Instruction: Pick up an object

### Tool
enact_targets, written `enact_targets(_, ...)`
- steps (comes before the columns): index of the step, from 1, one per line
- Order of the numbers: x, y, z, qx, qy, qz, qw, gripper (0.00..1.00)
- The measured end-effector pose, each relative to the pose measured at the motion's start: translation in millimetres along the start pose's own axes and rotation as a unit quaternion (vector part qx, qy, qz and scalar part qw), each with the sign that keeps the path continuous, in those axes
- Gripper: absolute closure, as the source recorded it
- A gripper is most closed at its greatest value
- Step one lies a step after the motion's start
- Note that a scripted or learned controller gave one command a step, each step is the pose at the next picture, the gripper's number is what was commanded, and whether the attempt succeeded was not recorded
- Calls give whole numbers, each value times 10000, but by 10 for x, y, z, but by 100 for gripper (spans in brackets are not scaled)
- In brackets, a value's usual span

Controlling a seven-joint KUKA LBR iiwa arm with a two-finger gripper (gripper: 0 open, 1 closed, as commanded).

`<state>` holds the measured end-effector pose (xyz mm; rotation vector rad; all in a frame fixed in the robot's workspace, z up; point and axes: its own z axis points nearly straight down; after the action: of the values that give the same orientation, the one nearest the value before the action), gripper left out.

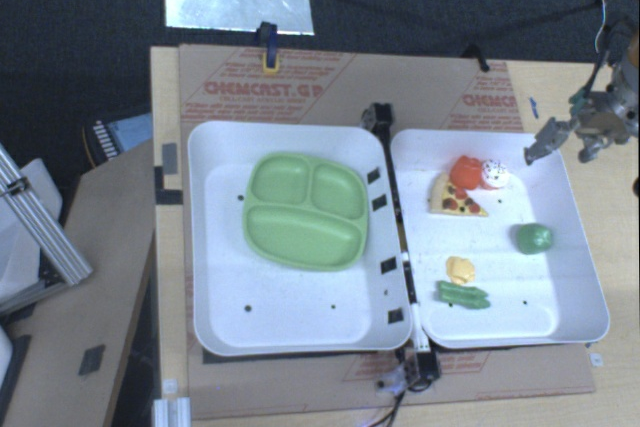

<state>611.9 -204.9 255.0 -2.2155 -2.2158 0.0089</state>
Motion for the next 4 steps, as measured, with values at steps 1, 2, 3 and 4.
enact_targets(1,9,23,-75,-60,-13,-16,10000,0)
enact_targets(2,106,74,445,-40,-6,-27,10000,0)
enact_targets(3,34,45,1036,-36,-7,-6,10000,0)
enact_targets(4,127,7,1524,-41,-6,-19,10000,0)
